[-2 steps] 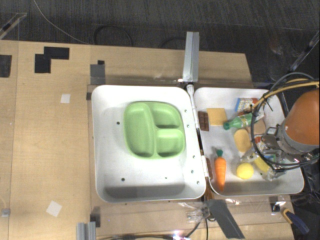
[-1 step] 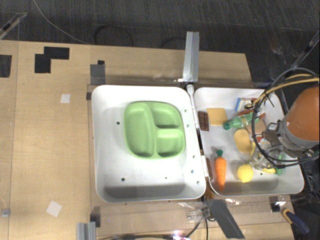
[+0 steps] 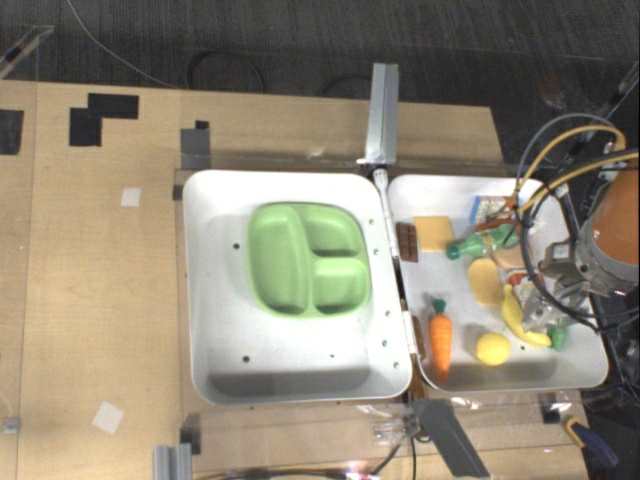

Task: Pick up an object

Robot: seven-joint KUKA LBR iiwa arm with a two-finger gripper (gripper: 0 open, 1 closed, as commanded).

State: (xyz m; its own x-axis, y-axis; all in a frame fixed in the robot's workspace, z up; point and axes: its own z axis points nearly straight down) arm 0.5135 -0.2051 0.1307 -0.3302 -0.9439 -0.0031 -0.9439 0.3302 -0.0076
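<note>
Grey metal gripper low over the right bin's crowded far side.

Whether its fingers are apart or together cannot be told; cables and wrist hardware cover them. Just beside it lies a yellow banana, with a lemon near and a carrot further left. A green bottle, a tan square and a small printed packet lie beyond. The left bin holds a green divided tray.
</note>
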